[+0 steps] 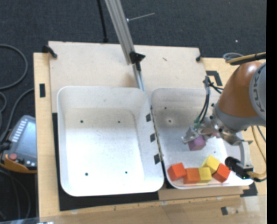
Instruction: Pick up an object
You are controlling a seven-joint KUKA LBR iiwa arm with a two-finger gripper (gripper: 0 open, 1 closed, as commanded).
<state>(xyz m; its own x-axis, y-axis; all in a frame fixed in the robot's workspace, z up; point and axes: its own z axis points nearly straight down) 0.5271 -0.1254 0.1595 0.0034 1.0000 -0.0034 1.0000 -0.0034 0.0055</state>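
In the right bin (175, 101), a purple block (197, 143) lies near the middle. My gripper (193, 135) is right over its upper left edge, touching or nearly touching it, and partly hides it. The grey arm with its orange band (238, 97) reaches in from the right. Along the bin's near edge sit several more blocks: an orange one (176, 171), another orange one (192, 175), a yellow one (205, 173), a second yellow one (212, 163) and a red-orange one (221, 172).
The left bin (68, 125) stands beside the right one, divided from it by a raised rim. A metal pole (122, 27) rises behind the bins. Cables and a hand-held pendant (21, 143) lie on the floor to the left.
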